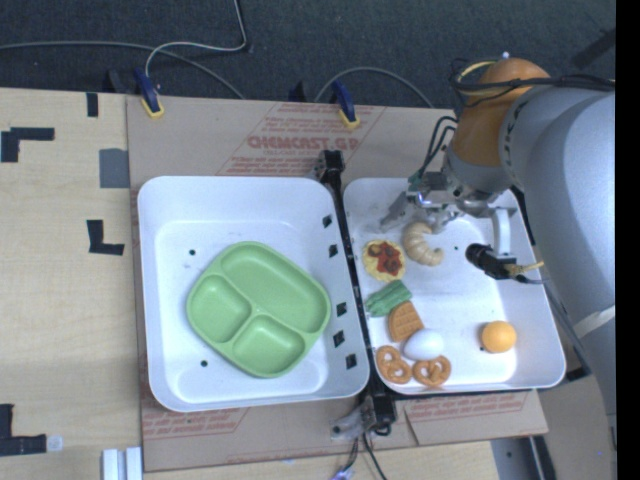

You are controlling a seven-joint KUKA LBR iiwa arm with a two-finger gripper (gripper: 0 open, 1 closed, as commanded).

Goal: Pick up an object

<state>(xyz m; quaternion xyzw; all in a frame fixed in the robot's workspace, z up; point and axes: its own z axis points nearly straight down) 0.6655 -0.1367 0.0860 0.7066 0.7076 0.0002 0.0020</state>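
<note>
1. The gripper point(432, 208) is seen at the far end of the right bin point(530, 313), hanging under the grey arm point(560, 178) with its orange band point(485, 118). Its fingers point(398, 211) look spread apart, splayed to either side, and nothing is seen clamped between them, so it counts as released.
2. A toy croissant point(422, 244), tan and curved with a ridged look, is found right below the fingers, very close to them; whether it is actually touched can't be told.
3. Just beside the croissant, toward the divider, a small round pizza-like piece point(384, 258) with red and yellow topping is laid flat.
4. Nearer the camera from the fingers, a green leafy piece point(388, 296), an orange ridged wedge point(405, 321), a smooth white egg point(425, 344) and two brown pretzels point(394, 365) point(432, 371) are bunched together.
5. A glossy orange ball-shaped fruit point(497, 337) is sat well apart from that cluster, by the bin's outer side.
6. A black fitting point(492, 260) with a cable is seen hanging off the arm, off to the side of the fingers, over the bin floor.
7. Across the divider, in the left bin point(165, 218), a pale green plastic plate point(259, 308) with three compartments is laid, well apart from the fingers.
8. Both bins are sat on a cardboard sheet point(260, 143) held by blue clamps point(150, 95).
</note>
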